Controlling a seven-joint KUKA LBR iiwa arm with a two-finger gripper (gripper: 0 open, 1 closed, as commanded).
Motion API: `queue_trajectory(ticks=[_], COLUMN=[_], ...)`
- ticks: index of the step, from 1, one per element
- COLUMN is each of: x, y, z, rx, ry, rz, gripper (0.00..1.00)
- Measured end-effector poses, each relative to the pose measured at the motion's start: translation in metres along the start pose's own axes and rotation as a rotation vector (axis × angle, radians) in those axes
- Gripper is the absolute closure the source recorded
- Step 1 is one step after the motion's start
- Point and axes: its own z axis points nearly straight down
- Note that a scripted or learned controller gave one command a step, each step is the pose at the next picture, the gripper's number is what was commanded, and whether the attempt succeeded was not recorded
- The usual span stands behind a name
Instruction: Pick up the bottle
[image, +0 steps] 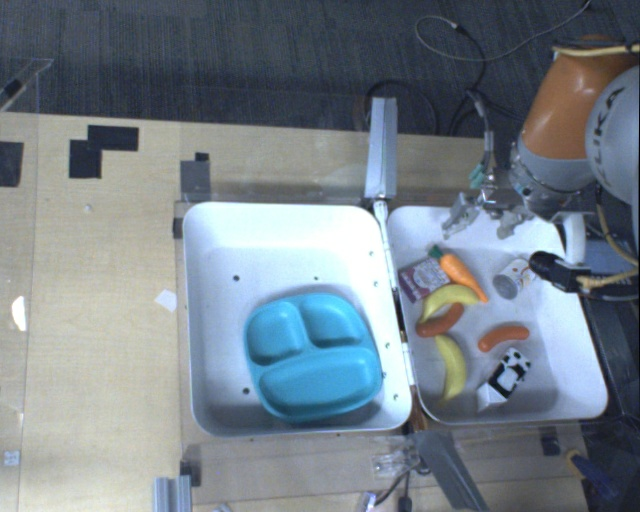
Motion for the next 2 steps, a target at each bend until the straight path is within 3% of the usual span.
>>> queue_trajectory(ticks=[1, 2], x=[-0.025, -0.037], y=[-0.076, 0.028], z=[0.084, 0.046], rx=[0.001, -0.006], ry=[0.0, -0.002], rz=[0.043, -0.179], gripper=[0.0, 0.0])
